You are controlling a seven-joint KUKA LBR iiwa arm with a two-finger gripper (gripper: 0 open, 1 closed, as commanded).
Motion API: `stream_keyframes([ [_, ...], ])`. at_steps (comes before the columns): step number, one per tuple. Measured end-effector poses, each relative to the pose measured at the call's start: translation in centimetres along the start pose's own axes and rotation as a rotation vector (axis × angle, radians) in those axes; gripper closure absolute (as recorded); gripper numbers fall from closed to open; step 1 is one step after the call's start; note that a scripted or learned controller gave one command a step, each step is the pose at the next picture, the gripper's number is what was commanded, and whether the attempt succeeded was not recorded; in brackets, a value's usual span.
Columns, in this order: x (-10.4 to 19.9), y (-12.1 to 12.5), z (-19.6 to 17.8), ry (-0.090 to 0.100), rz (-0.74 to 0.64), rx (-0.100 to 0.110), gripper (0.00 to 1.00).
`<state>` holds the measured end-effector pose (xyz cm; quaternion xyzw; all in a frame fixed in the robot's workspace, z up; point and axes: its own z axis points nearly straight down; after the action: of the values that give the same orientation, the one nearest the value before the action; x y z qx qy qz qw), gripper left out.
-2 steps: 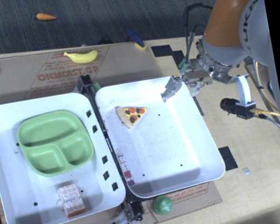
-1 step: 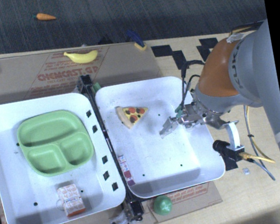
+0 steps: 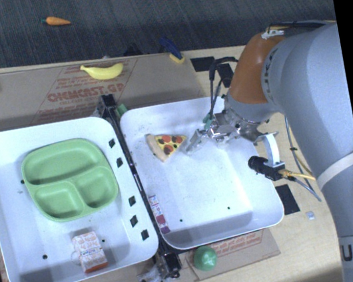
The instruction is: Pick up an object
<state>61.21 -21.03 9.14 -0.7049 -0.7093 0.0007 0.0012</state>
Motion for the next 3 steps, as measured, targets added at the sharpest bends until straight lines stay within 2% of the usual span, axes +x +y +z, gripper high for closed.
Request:
stream_keyframes([
  [1, 7.7, 2.6, -12.5, 0.000, -0.001, -0.007, 0.00],
  [2, 7.3, -1.6, 0.0, 0.000, 0.000, 0.002, 0.00],
  [3, 7.3, -1.5, -1.0, -0.001, -0.004, 0.003, 1.00],
])
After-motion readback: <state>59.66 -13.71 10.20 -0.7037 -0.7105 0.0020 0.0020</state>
